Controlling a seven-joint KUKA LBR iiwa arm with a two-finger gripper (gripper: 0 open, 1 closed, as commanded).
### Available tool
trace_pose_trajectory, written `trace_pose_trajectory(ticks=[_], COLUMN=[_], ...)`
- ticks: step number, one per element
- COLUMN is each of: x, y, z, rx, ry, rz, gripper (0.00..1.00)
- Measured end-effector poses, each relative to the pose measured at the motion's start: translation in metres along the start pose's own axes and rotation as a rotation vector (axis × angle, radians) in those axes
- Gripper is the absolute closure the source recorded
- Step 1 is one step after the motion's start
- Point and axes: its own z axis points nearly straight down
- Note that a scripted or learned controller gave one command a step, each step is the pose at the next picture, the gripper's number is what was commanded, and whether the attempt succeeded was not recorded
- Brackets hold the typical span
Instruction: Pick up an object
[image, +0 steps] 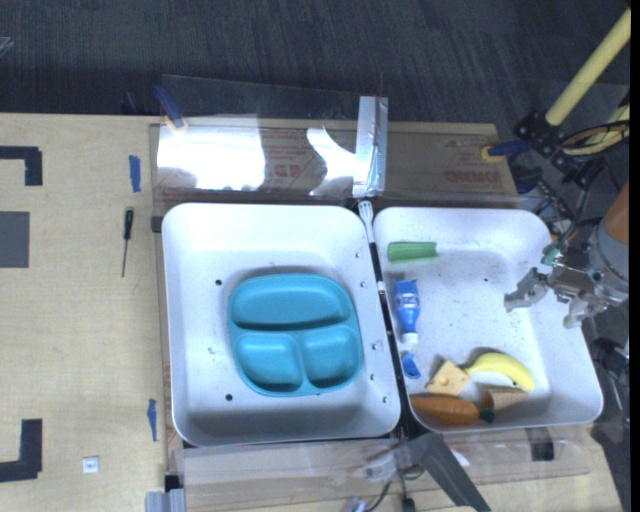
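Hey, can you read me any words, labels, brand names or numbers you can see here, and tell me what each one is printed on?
No text here can be read.
Reddish print on the brown board behind the bins: too blurred to read.
Blue tube in the right bin: markings, if any, too small to read.
Blue divided tray in the left bin: no lettering seen.

Lower right of frame: yellow banana (503, 371), brown loaf-like item (445, 409), tan wedge (449, 377); blue tube (405, 306) and green cylinder (412, 251) above.

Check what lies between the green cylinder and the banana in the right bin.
In the camera view, only bare speckled bin floor separates the green cylinder from the banana.
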Motion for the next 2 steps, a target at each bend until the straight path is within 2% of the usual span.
trace_pose_trajectory(ticks=[1,2], x=[-0.027,0.006], y=[-0.033,-0.042], z=[0.072,0.054], rx=[0.013,0.005], ry=[0.004,0.003], rz=[0.047,-0.576], gripper=[0.0,0.0])
